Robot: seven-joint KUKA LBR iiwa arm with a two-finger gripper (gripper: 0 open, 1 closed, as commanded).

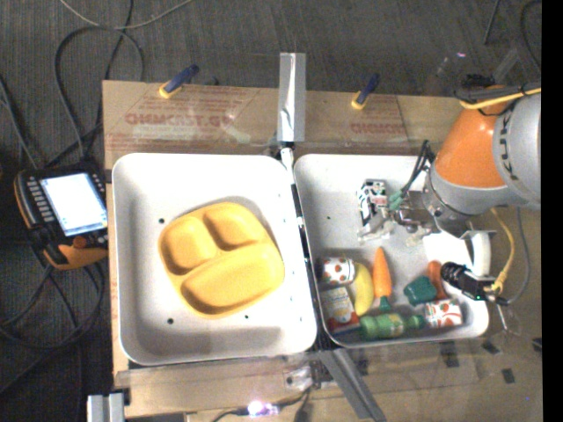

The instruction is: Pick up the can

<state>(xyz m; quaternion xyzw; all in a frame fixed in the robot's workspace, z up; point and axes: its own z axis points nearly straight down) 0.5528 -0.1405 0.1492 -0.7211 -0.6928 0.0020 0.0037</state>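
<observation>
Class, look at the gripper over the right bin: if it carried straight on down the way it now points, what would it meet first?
Probably bare floor of the right bin. The gripper hangs over the bin's upper part, pointing down, apart from the can and carrot nearer the front. Height is unclear from this one slanted view.

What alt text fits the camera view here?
The gripper hangs over the right bin, above a can, banana, carrot and green bottle. The left bin holds a yellow tray.
</observation>
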